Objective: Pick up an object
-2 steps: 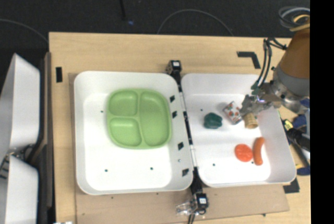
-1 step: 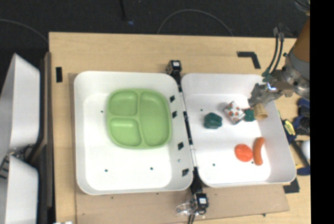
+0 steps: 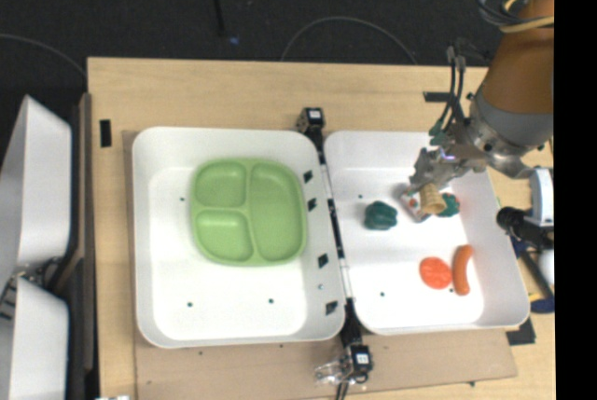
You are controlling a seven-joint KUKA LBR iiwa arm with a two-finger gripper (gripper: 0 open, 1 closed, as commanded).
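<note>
In the left bin [image 3: 159, 230] lies a light green divided plate [image 3: 249, 211] with three compartments, flat on the floor of the bin and nothing on it. The right bin [image 3: 508, 300], touching the left one along a row of black clips, holds four small things. A dark green lump [image 3: 380, 216] sits near the bin's middle. At the near right, an orange ball [image 3: 434, 272] lies just beside an orange-red sausage-shaped piece [image 3: 461, 268]; the two look to be touching. Farther back, a tan object [image 3: 429, 200] rests with a bit of green showing at its right side.

The gripper [image 3: 431, 176] is down inside the right bin, right over the tan object and meeting it from above. Whether it grasps that object or merely presses on it cannot be told from this angle.

No labels or writing can be read anywhere.
</note>
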